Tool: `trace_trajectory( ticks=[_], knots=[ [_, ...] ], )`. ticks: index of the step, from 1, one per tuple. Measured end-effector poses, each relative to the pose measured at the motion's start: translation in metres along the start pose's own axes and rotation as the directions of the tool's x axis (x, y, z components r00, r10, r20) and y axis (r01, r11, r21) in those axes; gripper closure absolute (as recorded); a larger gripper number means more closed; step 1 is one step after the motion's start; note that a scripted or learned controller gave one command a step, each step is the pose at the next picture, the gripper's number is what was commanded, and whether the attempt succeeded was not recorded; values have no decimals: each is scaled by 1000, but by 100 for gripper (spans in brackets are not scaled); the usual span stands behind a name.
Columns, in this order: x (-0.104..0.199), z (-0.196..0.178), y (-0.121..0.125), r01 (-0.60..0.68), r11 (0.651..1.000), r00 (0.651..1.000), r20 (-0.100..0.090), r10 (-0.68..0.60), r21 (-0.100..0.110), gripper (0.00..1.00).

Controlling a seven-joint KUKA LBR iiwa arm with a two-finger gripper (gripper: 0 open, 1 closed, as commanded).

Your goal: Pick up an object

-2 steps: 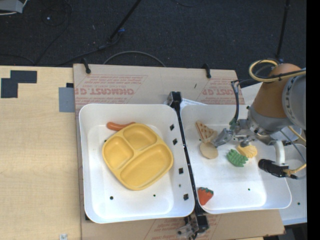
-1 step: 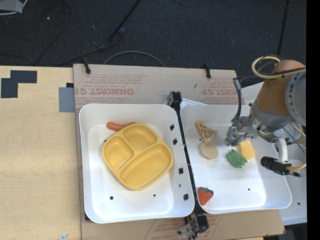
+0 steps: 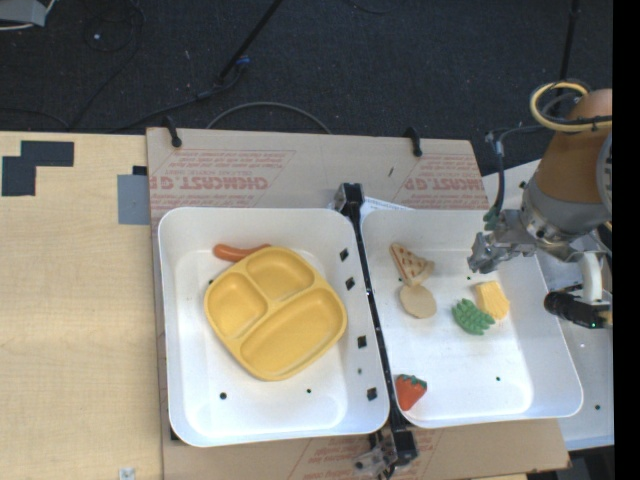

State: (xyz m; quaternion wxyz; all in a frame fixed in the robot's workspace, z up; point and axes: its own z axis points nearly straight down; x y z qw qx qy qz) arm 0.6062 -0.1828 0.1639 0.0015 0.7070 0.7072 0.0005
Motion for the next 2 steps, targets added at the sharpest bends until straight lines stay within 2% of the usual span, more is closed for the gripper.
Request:
trace_trajectory(
  ticks=[1,2],
  knots=[
    [-1,-47,1,2,1000,1000,-1,-2,1,100],
    [43,-50,-4,4,1000,1000,-4,-4,6,100]
  ],
)
